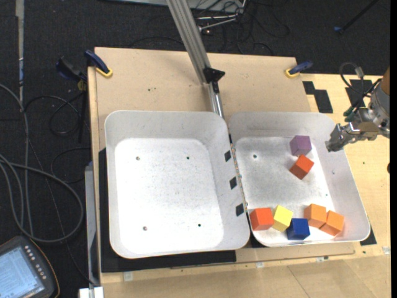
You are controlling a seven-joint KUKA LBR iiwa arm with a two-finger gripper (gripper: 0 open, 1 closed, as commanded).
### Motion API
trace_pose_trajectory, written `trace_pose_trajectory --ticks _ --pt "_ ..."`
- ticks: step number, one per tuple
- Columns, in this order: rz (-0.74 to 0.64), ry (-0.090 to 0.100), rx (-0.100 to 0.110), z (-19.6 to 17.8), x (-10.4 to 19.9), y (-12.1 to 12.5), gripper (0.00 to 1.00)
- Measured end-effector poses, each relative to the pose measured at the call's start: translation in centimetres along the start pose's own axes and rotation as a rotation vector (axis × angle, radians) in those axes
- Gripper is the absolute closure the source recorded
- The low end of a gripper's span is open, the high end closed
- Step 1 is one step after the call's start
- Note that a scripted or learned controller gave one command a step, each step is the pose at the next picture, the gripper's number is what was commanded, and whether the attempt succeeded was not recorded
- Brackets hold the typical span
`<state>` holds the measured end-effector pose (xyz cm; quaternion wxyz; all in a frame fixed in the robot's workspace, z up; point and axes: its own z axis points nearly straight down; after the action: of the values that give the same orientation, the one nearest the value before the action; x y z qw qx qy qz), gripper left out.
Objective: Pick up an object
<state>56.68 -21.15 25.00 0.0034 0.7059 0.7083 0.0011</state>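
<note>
Rightmost, the gripper [338, 139] hangs over the right rim of the right bin [347, 166], its tip a small grey blur; whether the jaws stand open or closed cannot be told, and nothing is seen between them. Behind it the arm is cut off by the picture's edge, so just the wrist and some cabling show. Nearest to the jaws, just to their left, sits a purple cube [301, 144], apart from them. Below that, touching or nearly touching it, a red-orange cube [302, 166] lies tilted on a corner. Farther below the jaws, along the bin's near wall, five blocks crowd together: two orange cubes [325, 218] pressed side by side, a blue cube [298, 228], a yellow cube [282, 218] and a red cube [262, 218]; their contact lines are hard to make out. Well left of the jaws lies the left bin [118, 166]. A slanted metal pole [189, 33] crosses the bench top above both bins.
</note>
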Motion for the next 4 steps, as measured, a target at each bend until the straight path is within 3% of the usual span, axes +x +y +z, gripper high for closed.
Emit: trace_pose_trajectory --ticks 1,4 --pt "-0.005 0.005 0.007 1.0 5.9 0.0 1.00" --pt "-0.005 0.005 0.005 -0.7 21.7 0.3 1.00"
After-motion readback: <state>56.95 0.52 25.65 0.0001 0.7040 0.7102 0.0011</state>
